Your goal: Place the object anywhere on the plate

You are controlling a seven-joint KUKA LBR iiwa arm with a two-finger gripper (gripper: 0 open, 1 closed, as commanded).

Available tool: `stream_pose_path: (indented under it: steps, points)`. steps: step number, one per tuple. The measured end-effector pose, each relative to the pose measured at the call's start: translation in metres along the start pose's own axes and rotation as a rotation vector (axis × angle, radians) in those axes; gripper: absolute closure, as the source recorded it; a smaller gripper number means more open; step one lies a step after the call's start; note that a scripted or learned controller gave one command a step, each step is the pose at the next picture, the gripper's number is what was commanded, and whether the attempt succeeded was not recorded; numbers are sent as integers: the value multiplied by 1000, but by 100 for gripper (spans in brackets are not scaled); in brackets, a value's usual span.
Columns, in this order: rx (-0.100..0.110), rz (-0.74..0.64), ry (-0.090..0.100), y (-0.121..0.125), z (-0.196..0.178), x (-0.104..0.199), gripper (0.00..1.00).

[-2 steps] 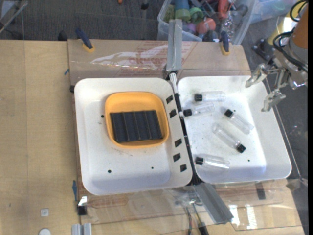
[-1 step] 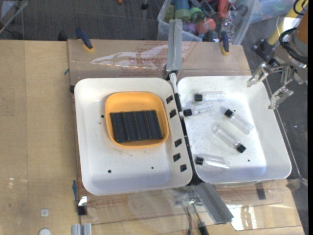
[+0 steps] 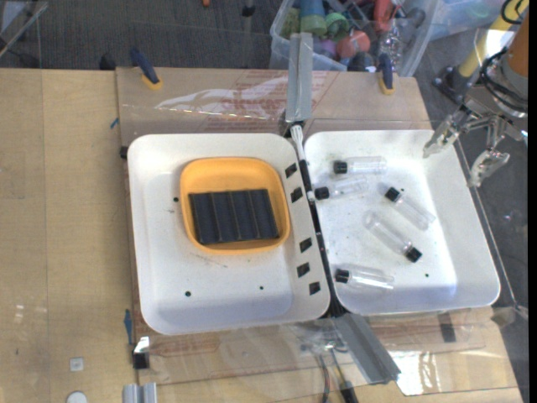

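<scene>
A clear tub of coloured toys (image 3: 361,15) stands beyond two white bins (image 3: 151,300); blue clamps (image 3: 147,70) grip the bench's far edge.

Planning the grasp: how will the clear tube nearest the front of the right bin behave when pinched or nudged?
The front tube lies on its side and looks round, so a nudge would probably roll it. Its clear, smooth wall may slip in the pincer. It looks empty, so likely light; the black cap end may be a surer hold.
</scene>
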State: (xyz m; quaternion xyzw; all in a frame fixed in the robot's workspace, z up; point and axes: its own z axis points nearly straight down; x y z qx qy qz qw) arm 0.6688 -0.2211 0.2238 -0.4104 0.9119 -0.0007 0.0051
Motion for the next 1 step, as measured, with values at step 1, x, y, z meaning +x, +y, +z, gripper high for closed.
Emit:
stream_pose_path:
  steps: [1]
  points:
    - [0,-162,0,0,-7,-1,0]
